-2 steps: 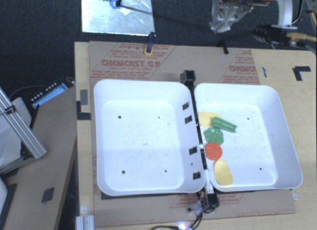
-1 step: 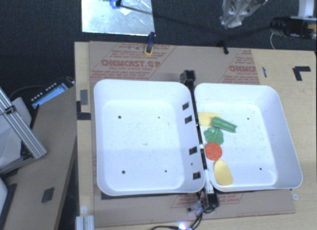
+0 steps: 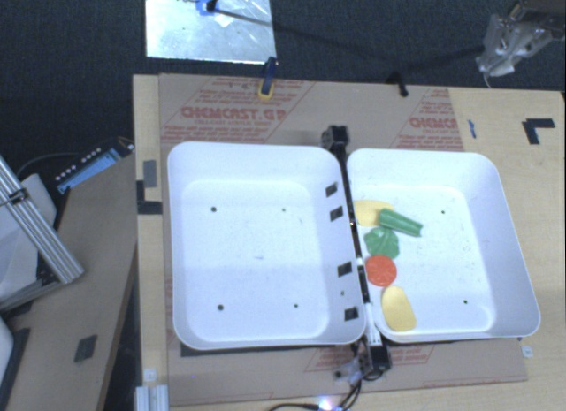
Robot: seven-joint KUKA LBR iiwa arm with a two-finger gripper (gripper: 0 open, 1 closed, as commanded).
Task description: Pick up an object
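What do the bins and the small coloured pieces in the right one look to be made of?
Both bins look like thin moulded white plastic, with rounded rims and a soft sheen. The coloured pieces look like smooth toy plastic, in flat saturated yellow, green and orange-red; too small to be sure.

You see dark blue carpet (image 3: 371,11) around the wooden bench (image 3: 146,250), with a shiny metal sheet (image 3: 208,11) on the floor.
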